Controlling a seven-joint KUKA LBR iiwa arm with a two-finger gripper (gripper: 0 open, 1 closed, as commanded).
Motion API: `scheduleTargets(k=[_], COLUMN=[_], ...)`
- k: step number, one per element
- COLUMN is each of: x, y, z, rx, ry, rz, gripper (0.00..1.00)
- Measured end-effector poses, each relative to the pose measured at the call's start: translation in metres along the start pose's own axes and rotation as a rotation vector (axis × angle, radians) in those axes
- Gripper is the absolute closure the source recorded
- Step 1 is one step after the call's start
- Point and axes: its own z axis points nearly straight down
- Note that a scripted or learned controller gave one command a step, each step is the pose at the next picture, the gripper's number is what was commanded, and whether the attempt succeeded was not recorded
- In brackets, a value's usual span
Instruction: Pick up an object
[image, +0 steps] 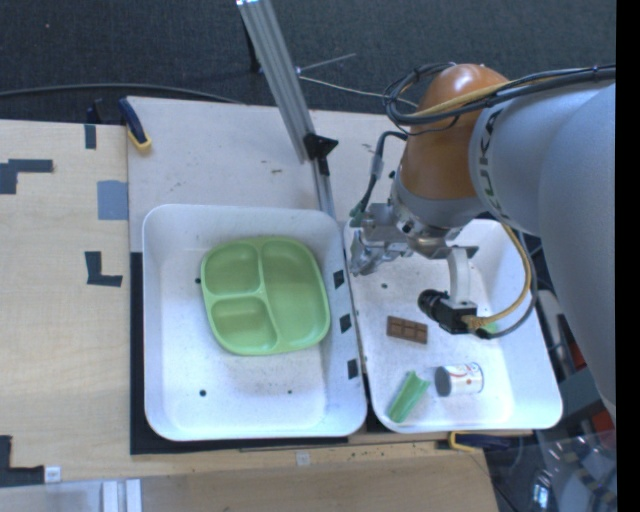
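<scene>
1. Three candidates are seen in the right bin (530, 400), near its front edge: a green block (407, 396), a small white cup (459, 379) lying on its side just beside it, and a brown bar (407, 329) farther back.
2. A descent squarely over one item, away from the bin wall, would be favoured.
3. The gripper (366, 255) is poised at the bin's far left corner; nothing is seen held. Whether it is spread cannot be told.

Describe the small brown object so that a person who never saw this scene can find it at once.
Look in the right white bin, under the grey arm. The brown block lies flat near the bin's middle, above a green piece and a small white cup. It alone is dark brown and rectangular.
</scene>
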Motion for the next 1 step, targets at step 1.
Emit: scheduleTargets(k=[1], x=[0.0511], y=[-0.0028], z=[-0.0143], rx=[-0.003], ry=[0.001], rz=[-0.001], gripper=[1.00])
